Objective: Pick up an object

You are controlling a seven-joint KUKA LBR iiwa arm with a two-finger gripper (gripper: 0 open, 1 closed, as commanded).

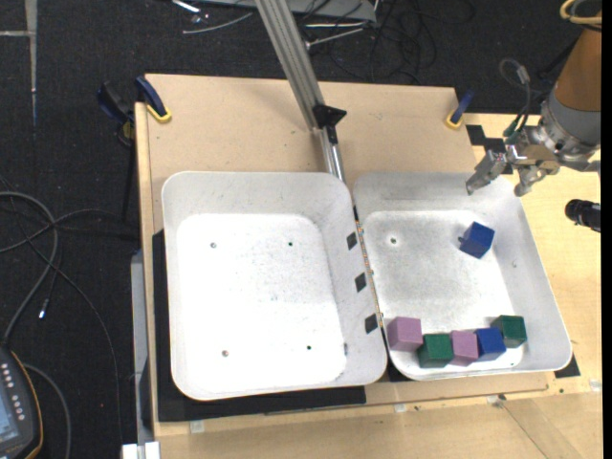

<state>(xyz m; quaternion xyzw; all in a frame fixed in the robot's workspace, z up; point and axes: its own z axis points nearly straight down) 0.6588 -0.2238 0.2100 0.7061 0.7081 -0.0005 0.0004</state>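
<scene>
one block alone in the right bin, five blocks along its near edge

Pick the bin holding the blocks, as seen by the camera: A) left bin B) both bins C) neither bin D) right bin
D: the lone blue block and the row of purple and green blocks lie in the right bin.

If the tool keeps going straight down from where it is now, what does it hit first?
Most likely bare floor or the back rim of the right bin. The tool sits above that far edge; the lone blue block lies nearer the camera, apparently off its line. Depth is uncertain.
</scene>
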